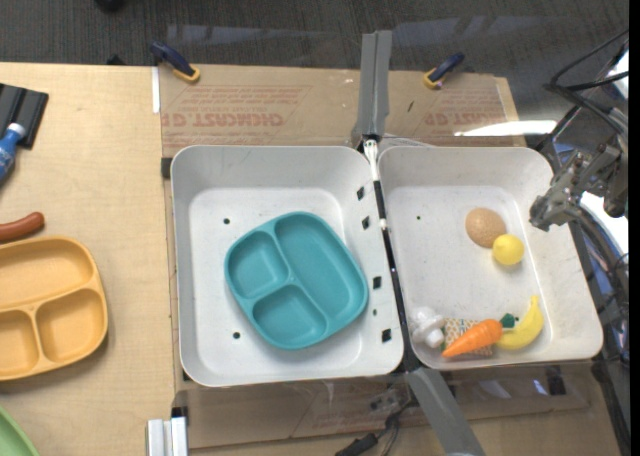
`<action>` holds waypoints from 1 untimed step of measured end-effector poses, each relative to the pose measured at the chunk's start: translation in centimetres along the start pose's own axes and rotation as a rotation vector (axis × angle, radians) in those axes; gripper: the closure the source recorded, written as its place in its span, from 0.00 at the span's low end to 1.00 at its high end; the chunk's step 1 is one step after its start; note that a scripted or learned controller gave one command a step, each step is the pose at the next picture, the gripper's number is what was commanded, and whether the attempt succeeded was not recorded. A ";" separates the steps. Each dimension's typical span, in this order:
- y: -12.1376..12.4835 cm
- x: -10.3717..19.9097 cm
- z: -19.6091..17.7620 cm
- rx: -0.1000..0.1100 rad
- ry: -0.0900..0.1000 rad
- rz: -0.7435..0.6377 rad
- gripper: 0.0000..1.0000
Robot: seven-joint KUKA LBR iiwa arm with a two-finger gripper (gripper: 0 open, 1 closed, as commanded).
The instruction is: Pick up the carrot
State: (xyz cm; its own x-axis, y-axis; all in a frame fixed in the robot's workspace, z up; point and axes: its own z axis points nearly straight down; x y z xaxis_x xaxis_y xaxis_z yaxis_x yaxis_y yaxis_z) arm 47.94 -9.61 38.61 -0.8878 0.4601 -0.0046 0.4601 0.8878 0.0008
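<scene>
The orange carrot point(472, 338) with a green top lies in the right bin point(440, 184), near its front wall. It rests between a white object point(428, 328) and a yellow banana point(524, 326). My gripper point(552, 208) hangs at the right bin's right rim, well behind and to the right of the carrot. Nothing sits between its fingers as far as I can see.
A tan egg point(485, 226) and a yellow lemon point(508, 250) sit mid-bin, just left of the gripper. The left bin point(200, 244) holds a teal divided plate point(293, 279). A yellow tray point(45, 309) lies on the bench at far left.
</scene>
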 end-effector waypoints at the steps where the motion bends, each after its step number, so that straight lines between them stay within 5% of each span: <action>1: -3.2 -1.6 1.1 0.001 0.002 0.071 1.00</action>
State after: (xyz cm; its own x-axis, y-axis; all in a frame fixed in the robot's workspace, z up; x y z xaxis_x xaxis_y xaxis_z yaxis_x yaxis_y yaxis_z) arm 47.88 -13.17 37.52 -0.8531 0.5218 -0.0027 0.5218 0.8531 -0.0002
